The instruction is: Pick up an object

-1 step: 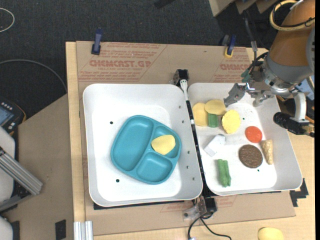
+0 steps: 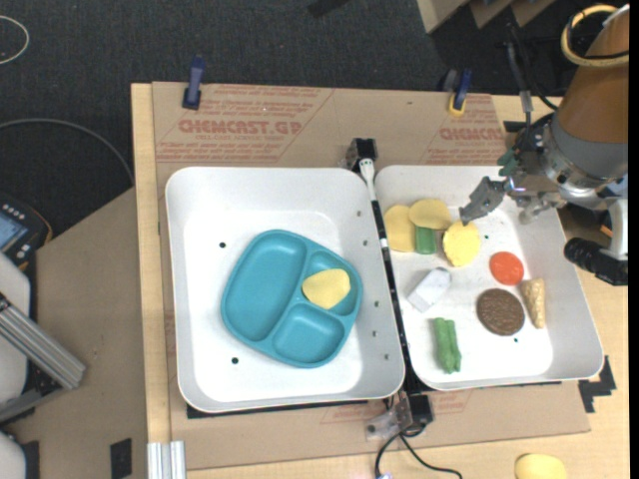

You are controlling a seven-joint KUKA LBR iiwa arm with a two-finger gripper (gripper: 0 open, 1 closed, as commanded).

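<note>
Table (image 2: 250,118) is topped with a brown cardboard sheet printed in red lettering, held at the far edge by two blue clamps (image 2: 193,80), dark carpet floor (image 2: 150,18) around it. Two white bins sit side by side on it. Left bin (image 2: 200,267) holds a teal divided tray (image 2: 260,297) with a pale yellow piece (image 2: 325,287) in one of its small compartments. Right bin (image 2: 569,357) carries the loose stuff: yellow pieces (image 2: 429,214) at the far left side, a small green piece (image 2: 426,239) among them, a yellow round piece (image 2: 461,244), a red-orange round one (image 2: 506,266), a white block (image 2: 430,289), a brown disc (image 2: 499,310), a tan cone (image 2: 534,300) just beside it, a green pod-like piece (image 2: 446,344) nearest. End effector (image 2: 483,199) hangs over the far part of the right bin, just above the yellow round piece; nothing seen between its fingers, and whether they're spread or pressed together I can't tell. Cables (image 2: 399,457) trail off the near edge, another yellow object (image 2: 539,466) lies off the cardboard at near right.
</note>
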